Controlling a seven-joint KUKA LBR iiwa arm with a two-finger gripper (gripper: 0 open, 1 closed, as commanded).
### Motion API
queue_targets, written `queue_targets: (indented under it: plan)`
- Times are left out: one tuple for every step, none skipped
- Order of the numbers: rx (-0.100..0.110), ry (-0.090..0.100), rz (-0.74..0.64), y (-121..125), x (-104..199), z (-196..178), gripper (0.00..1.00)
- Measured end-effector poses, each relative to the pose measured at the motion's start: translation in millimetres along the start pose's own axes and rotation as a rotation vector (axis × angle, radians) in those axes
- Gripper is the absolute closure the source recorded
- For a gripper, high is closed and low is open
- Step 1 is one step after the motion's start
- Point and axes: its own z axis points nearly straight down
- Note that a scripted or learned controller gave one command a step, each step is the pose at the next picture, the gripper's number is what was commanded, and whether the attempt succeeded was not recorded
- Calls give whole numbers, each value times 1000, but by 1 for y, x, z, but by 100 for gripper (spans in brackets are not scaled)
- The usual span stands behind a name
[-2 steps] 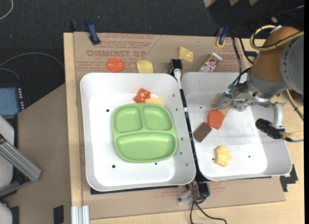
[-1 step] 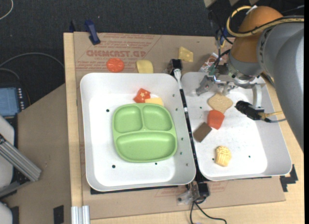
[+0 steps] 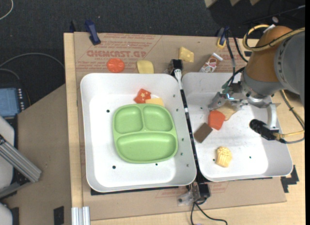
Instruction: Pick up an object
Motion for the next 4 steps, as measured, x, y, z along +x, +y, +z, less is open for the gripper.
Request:
queue_targets:
  plan:
    - [-2,-3,-2,-21,41,-1,0]
    - [-5,-2,-1,-31,43,-1,0]
    - [-6,-2,-2,-49,45,-1,0]
    - [-8,-2,-1,-48,45,-11,100]
